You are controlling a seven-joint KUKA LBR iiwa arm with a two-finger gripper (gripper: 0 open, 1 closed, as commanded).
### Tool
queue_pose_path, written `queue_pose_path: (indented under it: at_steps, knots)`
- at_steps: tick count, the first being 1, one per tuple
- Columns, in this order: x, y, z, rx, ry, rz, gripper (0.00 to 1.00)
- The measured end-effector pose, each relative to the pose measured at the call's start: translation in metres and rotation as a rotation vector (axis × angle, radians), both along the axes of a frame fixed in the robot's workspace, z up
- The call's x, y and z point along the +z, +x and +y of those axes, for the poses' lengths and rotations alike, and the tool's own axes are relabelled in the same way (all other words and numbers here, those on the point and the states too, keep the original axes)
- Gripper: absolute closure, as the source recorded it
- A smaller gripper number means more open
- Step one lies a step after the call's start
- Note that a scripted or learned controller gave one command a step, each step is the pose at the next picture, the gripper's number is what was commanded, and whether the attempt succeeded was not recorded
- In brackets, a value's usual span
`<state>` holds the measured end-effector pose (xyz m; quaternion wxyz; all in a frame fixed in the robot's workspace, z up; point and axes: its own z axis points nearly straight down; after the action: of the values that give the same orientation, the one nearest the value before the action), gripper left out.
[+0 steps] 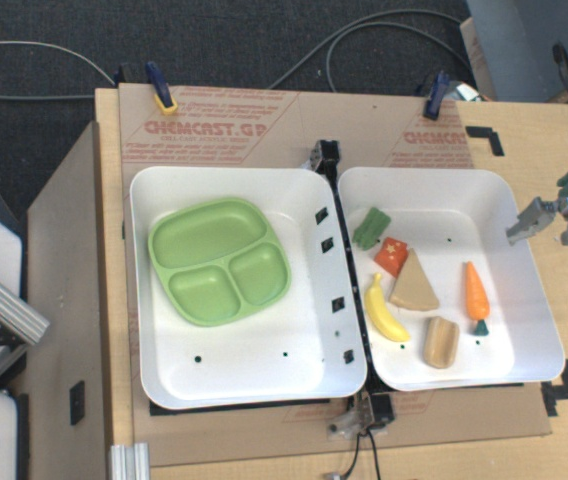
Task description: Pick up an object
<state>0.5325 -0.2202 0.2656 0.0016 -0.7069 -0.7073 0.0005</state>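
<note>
Probably light, stiff and slick, the carrot (476, 291) nearest the gripper (549, 216) suits a mid-body pinch; whether that claw is open I cannot tell

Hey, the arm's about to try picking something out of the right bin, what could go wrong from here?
The banana, tan wedge and red block lie crowded together, so closing on one may nudge or catch a neighbour. The carrot is slim and may roll or slip out of a grasp. The gripper sits at the right bin's rim, so coming down from there could clip the wall.
</note>
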Motion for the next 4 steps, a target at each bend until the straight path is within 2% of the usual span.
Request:
queue_pose_path:
  at_steps: [1,2,3,4]
  knots:
    - [-0.048,0.006,0.006,0.001,0.003,0.005,0.0]
    - [-0.112,0.009,0.009,0.0,0.004,0.007,0.0]
    - [-0.158,0.002,0.009,-0.001,0.003,0.006,0.0]
    - [-0.145,0.004,0.008,-0.001,0.002,0.0,1.0]
